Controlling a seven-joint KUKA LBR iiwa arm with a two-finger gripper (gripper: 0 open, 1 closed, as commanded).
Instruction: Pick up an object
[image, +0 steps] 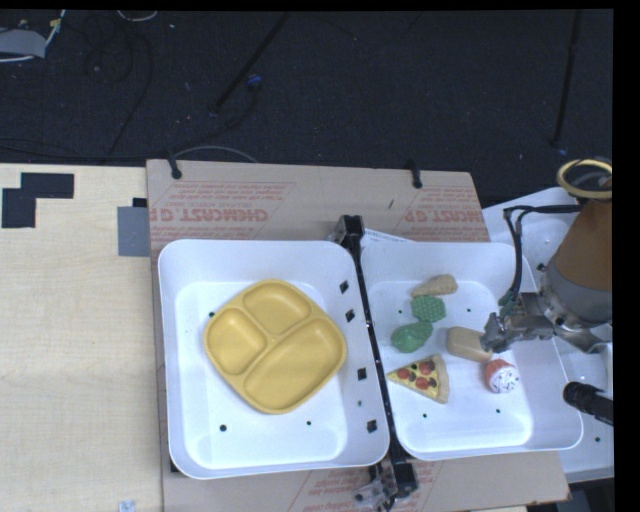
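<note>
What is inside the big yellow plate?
The yellow plate has three sections, and no food shows in any of them. It sits in the left bin. Whatever lies under the plate is hidden.

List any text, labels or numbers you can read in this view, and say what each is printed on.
"CHEMCAST GP", in red, reads upside down and is repeated across the brown board under the two white bins; I am unsure of the letters.
The red print on the board's front edge is too small to read.
The small ball carries dark marks, too blurred to read.
</note>
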